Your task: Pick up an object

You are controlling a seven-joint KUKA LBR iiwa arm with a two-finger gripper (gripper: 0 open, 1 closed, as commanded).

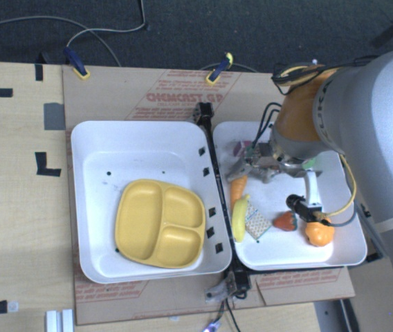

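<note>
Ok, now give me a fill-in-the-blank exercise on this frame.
1. The left bin holds a divided plate coloured ____.
2. That plate has ____ compartments.
3. The gripper is above the right bin, not the ____ one.
Missing words: yellow; three; left.

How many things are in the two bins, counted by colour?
Yellow: 2, the plate and the banana
Orange: 2, the carrot and the round fruit
Red: 1, the small fruit
White: 1, the patterned square
Total: 6, not counting unclear bits half hidden under the arm
</note>
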